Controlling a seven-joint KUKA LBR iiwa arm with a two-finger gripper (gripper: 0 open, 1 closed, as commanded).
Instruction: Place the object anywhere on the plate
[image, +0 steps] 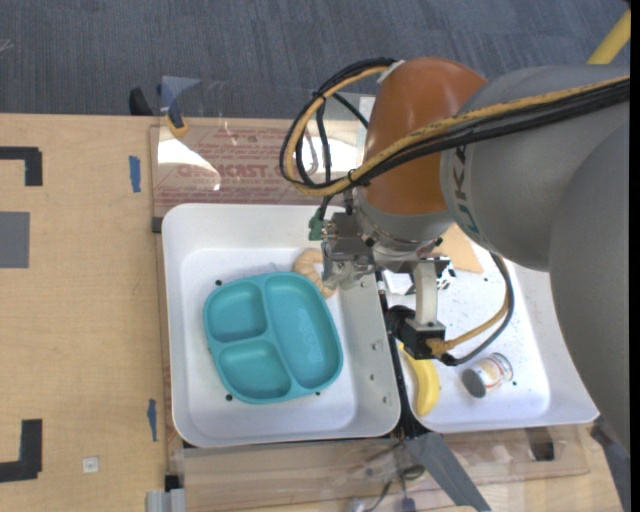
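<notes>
object (309, 262): tan lump, mostly hidden, axis hard to call
plate (272, 336): teal, left bin
gripper (345, 272): over object, grip can't tell

The KUKA iiwa arm (560, 150) reaches in from the right of the camera view, its broad grey link crossing the upper right corner. The orange band (420, 130) above the wrist bulges toward the camera, so the wrist points steeply downward. Black and yellow cables (320, 130) loop off the left side of the band and run back along the grey link. Below the band sits the metal wrist housing, with the gripper (340, 268) hanging beneath it, largely hidden by the wrist.
</notes>
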